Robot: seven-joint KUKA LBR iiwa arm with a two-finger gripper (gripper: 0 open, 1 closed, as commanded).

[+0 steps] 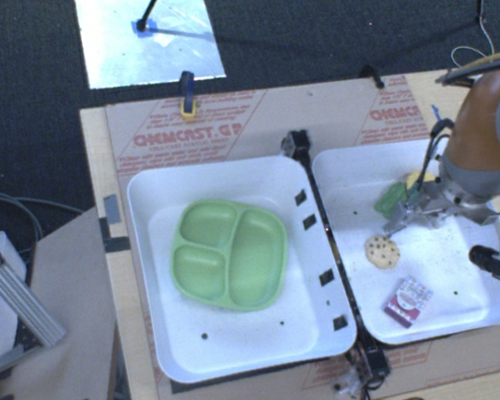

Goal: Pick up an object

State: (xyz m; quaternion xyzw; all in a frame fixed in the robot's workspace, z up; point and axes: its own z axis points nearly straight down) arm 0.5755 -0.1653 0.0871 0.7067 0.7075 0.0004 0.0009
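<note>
In the right bin [454,318] the tool [400,217] sits low by a green object [389,199]; can't tell its grip. Cookie [382,251] lies just nearer.

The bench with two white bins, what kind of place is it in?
Probably a robotics lab: a robot arm reaches over the right bin, the bench is a taped board, and loose cables lie beside it.
</note>
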